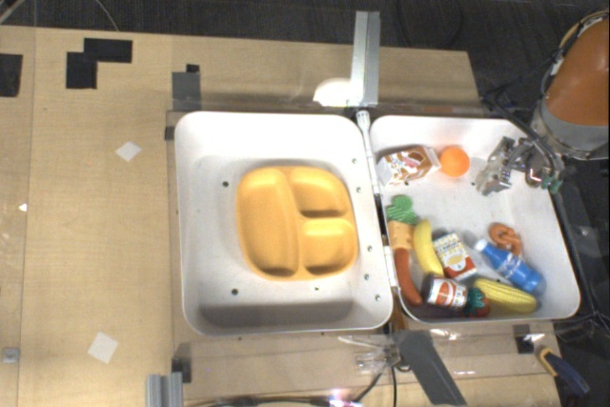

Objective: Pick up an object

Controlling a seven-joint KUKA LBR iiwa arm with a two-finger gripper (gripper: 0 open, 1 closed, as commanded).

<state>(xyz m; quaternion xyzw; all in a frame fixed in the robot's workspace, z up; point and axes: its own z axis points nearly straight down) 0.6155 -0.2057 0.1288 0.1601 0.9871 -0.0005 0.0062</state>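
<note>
The claw point(503, 169) hangs over the right bin point(568, 243), beside the orange ball point(455, 161); whether it is clenched, I cannot tell. Closing there could miss, or roll the ball away.

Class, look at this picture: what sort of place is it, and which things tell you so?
Probably a robot lab's test bench, not a kitchen. Two white bins sit fixed on a wooden bench, a gripper hangs over the right one, and the food there is toy: a banana, an orange.
</note>
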